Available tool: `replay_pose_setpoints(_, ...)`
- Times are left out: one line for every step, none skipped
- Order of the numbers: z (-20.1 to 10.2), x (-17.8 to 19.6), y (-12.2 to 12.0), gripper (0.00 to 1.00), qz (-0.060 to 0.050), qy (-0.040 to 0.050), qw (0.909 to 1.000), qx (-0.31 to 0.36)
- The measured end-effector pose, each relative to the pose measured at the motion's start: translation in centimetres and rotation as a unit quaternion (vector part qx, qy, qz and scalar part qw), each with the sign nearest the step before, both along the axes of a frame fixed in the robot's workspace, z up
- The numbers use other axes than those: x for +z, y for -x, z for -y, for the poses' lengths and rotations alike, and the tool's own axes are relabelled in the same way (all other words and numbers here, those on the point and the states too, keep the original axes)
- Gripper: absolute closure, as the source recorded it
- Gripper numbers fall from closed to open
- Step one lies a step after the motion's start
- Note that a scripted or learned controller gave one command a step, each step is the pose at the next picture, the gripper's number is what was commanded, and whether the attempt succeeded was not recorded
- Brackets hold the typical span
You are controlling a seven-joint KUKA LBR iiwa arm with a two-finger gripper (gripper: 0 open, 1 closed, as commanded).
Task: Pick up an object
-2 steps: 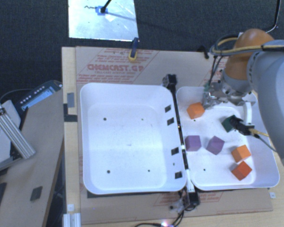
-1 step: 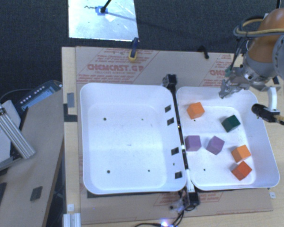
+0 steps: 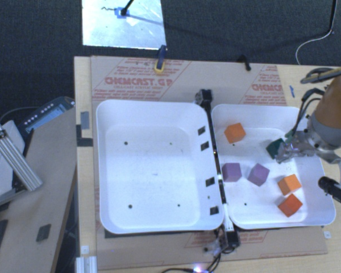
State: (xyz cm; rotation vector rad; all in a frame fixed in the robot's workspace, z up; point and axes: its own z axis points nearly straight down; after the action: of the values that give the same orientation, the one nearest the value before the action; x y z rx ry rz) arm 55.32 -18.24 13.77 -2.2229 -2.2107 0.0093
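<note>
The right bin [image 3: 307, 218] holds several small blocks. An orange block [image 3: 235, 133] lies at its far left, and two purple blocks [image 3: 231, 172] [image 3: 258, 174] sit near its middle. Two more orange blocks [image 3: 289, 183] [image 3: 290, 205] lie at the front right. A dark green block [image 3: 273, 148] sits just left of my gripper [image 3: 286, 152], touching or nearly touching its tip. The gripper hangs low over the right bin's right half, under the grey and orange arm [image 3: 332, 110].
The left bin [image 3: 105, 152] stands beside the right one, with a black hinged divider [image 3: 211, 152] between them. Both rest on a cardboard sheet [image 3: 142, 78]. A grey device [image 3: 45, 114] and a metal rail [image 3: 11, 158] lie off the bench's left side.
</note>
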Motion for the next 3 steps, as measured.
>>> replay_pose_setpoints(-8.3, -4.8, -3.3, 1.0, 0.004, -0.0012, 1.0, 0.008)
replay_pose_setpoints(-8.9, -4.7, 7.1, 1.0, 0.0, -0.0011, 1.0, 0.002)
replay_pose_setpoints(-4.3, -5.3, 3.7, 1.0, 0.006, 0.0019, 1.0, 0.002)
